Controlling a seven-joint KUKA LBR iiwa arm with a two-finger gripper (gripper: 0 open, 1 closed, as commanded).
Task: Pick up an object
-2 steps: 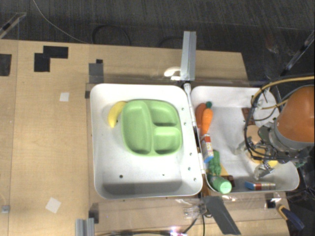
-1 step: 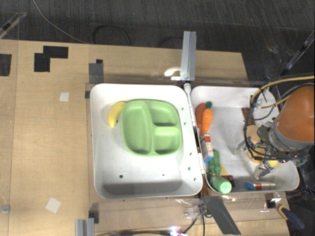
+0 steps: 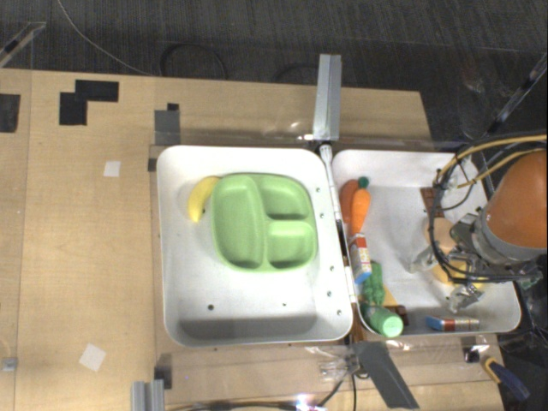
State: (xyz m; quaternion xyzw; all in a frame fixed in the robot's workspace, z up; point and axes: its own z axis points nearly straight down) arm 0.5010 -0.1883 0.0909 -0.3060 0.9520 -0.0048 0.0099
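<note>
The grey arm with its orange band point(image 3: 521, 208) reaches in from the right and hangs over the right-hand shallow white bin point(image 3: 402, 229). Its gripper point(image 3: 458, 289) sits low over the near right part of that bin, and from this angle there is no telling whether it is open or closed. Nothing can be seen held in it. Just to the near side of the gripper, a slim red-and-blue marker pen point(image 3: 454, 323) lies flat along the bin's near wall. A small yellow piece point(image 3: 442, 272) peeks out right beside the gripper's left side, too hidden to identify. Over on the left side of the same bin, objects line up along the wall: an orange toy carrot with a green top point(image 3: 355, 205) at the far end, then a red-and-white tube point(image 3: 360, 251), then a green plastic bottle point(image 3: 383, 313) in the near left corner. In the left-hand white bin point(image 3: 248, 319), a light green divided plastic plate point(image 3: 259, 221) lies in the far half. A yellow banana point(image 3: 199, 199) is tucked against the plate's left edge.
</note>
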